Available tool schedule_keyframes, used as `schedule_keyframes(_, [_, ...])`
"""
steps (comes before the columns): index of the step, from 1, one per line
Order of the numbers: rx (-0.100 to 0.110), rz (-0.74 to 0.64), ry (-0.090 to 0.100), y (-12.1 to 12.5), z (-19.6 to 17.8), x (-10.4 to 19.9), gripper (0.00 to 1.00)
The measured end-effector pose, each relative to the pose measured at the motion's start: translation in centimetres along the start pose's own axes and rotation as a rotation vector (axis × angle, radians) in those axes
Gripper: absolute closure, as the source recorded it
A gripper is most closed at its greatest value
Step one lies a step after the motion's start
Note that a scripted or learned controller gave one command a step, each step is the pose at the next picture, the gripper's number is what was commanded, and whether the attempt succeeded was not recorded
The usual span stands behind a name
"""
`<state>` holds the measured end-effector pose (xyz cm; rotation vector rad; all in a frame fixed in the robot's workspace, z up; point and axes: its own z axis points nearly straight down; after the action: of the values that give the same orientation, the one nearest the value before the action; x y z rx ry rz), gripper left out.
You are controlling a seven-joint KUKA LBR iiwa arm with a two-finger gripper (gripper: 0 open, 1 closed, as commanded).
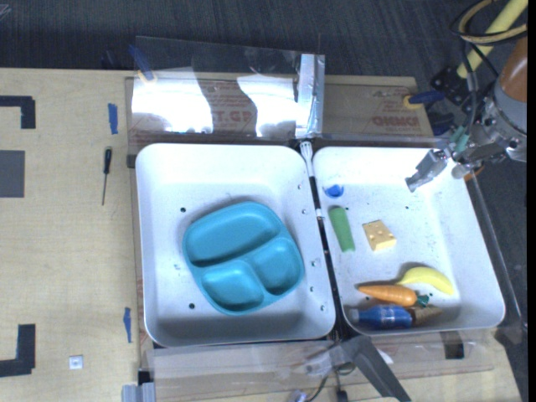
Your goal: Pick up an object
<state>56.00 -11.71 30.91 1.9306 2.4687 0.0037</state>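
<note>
Gripper (425,172) hung over the right bin's (469,224) far right corner, finger state impossible to tell, nothing held; cheese block (379,235), nearest target, sat mid-bin, nearer camera and leftward, just right of green stick (342,229).

Plenty of open floor right under the tool (431,167) in the right bin (481,249); the clutter sits farther off: cheese block (378,235), green stick (342,229), then banana (427,280), carrot (387,293), blue bottle (385,316) along the near wall.
</note>
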Motion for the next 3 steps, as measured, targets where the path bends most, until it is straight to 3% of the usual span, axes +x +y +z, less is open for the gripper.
schedule_keyframes(1, [0.010,-0.285,0.008,-0.2,10.7,4.2,0.00])
schedule_keyframes(2, [0.000,-0.347,0.002,0.1,22.1,1.1,0.00])
schedule_keyframes(3, [-0.004,-0.121,0.001,-6.6,22.1,3.2,0.00])
